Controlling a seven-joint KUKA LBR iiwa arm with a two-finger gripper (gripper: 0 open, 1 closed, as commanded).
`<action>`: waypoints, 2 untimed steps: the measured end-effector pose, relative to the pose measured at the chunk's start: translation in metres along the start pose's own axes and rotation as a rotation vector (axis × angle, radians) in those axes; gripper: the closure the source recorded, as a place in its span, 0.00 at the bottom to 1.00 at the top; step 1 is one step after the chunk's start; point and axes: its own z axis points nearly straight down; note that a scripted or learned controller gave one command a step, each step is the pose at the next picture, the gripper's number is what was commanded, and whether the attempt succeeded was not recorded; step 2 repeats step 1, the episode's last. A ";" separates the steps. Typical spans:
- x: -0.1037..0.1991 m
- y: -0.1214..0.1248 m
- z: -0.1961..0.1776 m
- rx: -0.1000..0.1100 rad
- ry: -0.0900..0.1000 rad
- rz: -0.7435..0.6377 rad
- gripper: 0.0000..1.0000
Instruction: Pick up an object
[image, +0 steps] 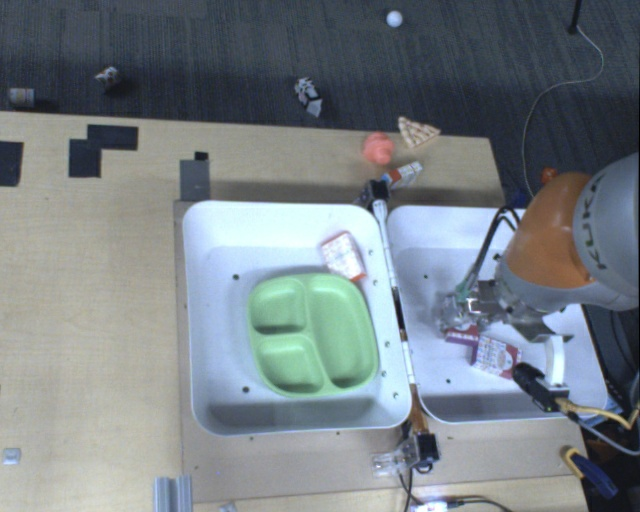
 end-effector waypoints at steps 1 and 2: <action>0.052 -0.044 -0.087 0.011 0.003 -0.001 1.00; 0.052 -0.044 -0.087 0.011 0.003 -0.001 1.00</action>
